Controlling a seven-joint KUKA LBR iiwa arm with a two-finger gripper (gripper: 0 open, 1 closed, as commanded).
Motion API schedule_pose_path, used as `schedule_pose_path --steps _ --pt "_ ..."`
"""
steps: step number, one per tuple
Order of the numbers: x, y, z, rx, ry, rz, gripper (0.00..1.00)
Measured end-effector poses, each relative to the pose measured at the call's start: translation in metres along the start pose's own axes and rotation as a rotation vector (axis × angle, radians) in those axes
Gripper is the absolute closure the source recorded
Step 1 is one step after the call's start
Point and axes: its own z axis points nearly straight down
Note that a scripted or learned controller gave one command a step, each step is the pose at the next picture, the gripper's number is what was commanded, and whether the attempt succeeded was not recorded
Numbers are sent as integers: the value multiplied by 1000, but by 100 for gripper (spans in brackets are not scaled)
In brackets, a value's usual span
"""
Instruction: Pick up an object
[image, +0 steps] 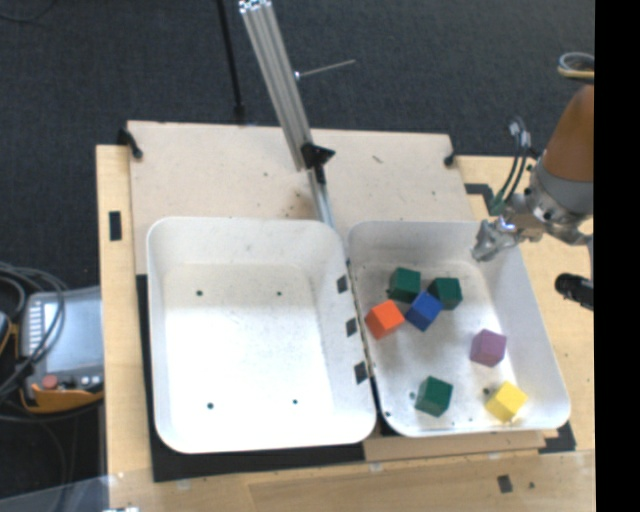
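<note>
The right bin holds several small cubes. Two green cubes sit near its middle, with a blue cube and an orange cube just below them. A purple cube lies toward the right wall, a yellow cube at the front right, and a third green cube at the front. My gripper hangs over the bin's far right corner, apart from all the cubes. Nothing shows beneath it.
The left bin lies beside the right one. A slanted metal pole rises from behind the bins. A grey device with cables sits off the bench at the left.
</note>
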Motion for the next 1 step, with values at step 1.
schedule_pose_path --steps 1 --pt "-2 1 -40 2 1 -3 100"
